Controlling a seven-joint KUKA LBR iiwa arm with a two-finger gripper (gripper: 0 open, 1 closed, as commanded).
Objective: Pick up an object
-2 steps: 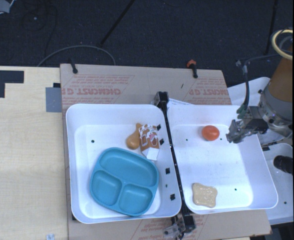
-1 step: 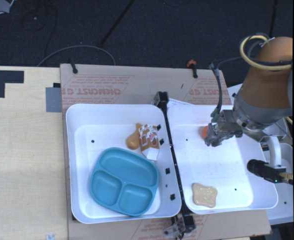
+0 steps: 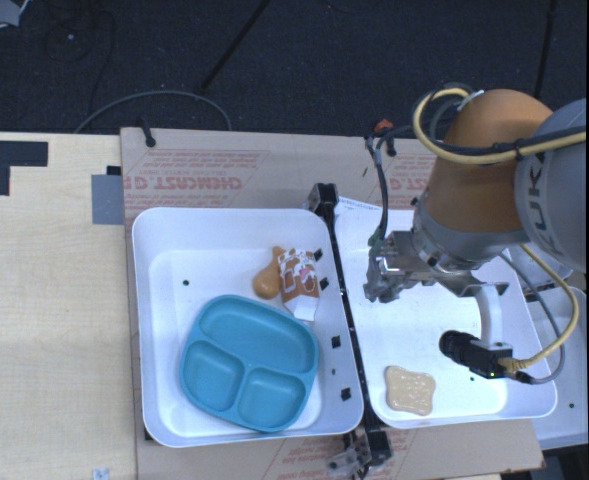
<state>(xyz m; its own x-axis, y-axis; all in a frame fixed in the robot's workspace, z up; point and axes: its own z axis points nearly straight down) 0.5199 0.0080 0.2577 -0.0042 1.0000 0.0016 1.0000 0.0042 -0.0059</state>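
Objects for picking lie in both bins: in the left bin (image 3: 159, 268) at the frame's centre-left we see a blue divided plate (image 3: 248, 362), stiff, smooth and likely slippery, best taken by its rim, with a small brown-and-white toy (image 3: 289, 274) just above it. Further right, low in the right bin (image 3: 539, 403), a flat beige piece (image 3: 410, 389) looks light and thin, so we would pinch its edge. Above it the claw (image 3: 382, 286) hangs over the bin's upper left, and we cannot tell how wide it stands.
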